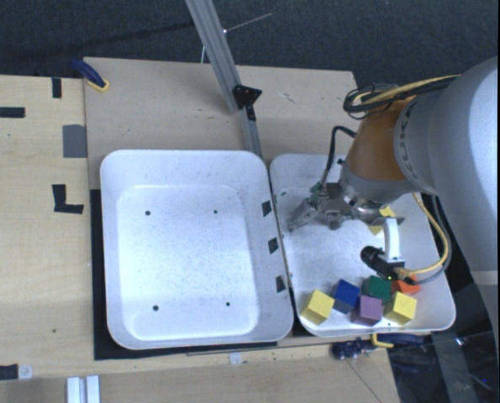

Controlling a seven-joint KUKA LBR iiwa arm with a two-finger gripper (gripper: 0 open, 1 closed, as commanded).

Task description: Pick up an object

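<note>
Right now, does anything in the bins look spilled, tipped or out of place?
Nothing stands out. The blocks, yellow, blue, purple and green, sit bunched in the near corner of the right bin. The gripper hangs farther back over bare floor.

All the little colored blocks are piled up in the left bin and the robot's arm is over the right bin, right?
Not quite. The camera view shows the blocks, such as the blue block and the purple block, sitting in the right bin, at its near end. The left bin is not where they are. The rest is right: the arm is over the right bin.
</note>
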